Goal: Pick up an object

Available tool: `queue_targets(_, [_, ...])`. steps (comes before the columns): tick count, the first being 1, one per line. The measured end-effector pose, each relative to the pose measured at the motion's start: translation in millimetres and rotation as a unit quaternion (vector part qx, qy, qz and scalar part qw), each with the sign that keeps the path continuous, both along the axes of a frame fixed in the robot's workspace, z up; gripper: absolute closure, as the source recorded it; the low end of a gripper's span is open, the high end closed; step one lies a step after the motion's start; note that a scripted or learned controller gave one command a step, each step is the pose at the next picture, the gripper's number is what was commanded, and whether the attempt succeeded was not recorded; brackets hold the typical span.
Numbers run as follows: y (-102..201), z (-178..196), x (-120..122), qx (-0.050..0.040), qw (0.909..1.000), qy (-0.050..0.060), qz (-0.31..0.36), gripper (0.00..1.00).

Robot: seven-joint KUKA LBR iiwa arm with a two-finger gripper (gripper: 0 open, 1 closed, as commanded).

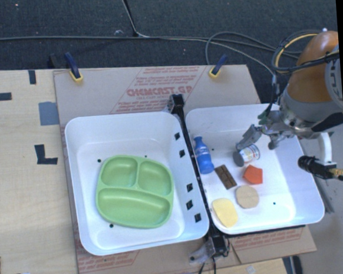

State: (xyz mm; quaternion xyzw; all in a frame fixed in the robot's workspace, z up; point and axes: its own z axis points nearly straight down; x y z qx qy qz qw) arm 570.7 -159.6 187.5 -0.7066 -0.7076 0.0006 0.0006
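Note:
The right bin [284,213] holds a blue bottle [203,155], a brown bar [225,176], a small silver can [248,154], a red block [253,175], a tan round disc [246,196] and a yellow oval piece [225,211]. My gripper [260,140] hangs over the upper middle of this bin, just above and right of the silver can. It is open, its two fingers spread apart with nothing between them. The left finger [246,139] reaches down toward the can's top.
In the left bin [77,141] lies a green divided plate [135,190]. A black divider [189,167] runs between the bins. The arm's orange band [315,48] and grey body sit over the right bin's far right corner. Cables loop behind the bins.

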Motion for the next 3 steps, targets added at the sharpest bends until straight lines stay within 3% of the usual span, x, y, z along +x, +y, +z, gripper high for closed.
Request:
queue_targets(2, [7, -99, 5, 0.0, 1.0, -0.001, -0.001, 0.0])
queue_targets(3, [8, -87, 6, 0.0006, 1.0, -0.002, 0.001, 1.0])
